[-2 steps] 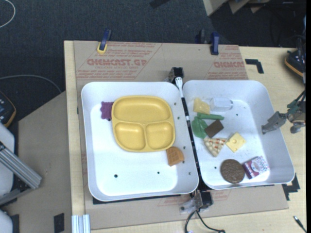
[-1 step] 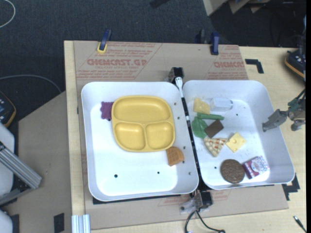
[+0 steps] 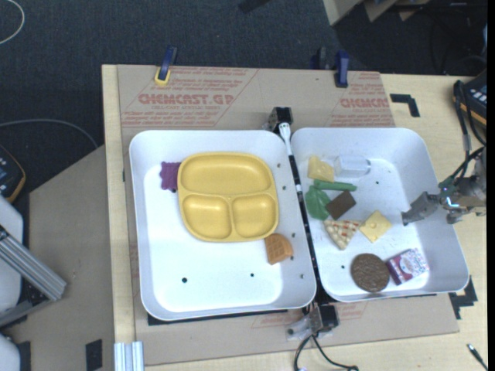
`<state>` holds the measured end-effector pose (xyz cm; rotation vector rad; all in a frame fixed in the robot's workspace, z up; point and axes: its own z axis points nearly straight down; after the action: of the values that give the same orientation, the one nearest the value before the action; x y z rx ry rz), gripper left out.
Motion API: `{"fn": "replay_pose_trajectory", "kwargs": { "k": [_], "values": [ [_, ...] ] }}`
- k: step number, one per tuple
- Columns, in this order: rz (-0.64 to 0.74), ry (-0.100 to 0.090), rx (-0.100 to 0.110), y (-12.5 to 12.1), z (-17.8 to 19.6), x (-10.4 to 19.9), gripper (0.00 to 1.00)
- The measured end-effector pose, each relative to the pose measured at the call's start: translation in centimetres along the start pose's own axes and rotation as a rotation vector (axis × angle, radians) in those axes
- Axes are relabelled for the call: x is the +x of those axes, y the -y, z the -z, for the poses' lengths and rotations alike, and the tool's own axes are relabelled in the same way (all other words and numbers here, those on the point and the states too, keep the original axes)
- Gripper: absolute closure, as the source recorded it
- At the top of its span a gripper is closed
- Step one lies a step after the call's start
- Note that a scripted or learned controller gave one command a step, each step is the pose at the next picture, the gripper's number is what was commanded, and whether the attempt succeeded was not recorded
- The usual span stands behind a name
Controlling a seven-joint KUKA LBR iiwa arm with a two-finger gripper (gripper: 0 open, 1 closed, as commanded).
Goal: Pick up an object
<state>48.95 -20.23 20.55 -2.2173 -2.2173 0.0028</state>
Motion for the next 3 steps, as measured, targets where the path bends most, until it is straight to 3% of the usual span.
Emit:
{"fn": "replay_pose_trajectory", "kwargs": {
  "k": [3],
  "values": [
    [-0.001,0.0,-0.001,0.4,-12.3,-0.3,0.0]
  ]
}}
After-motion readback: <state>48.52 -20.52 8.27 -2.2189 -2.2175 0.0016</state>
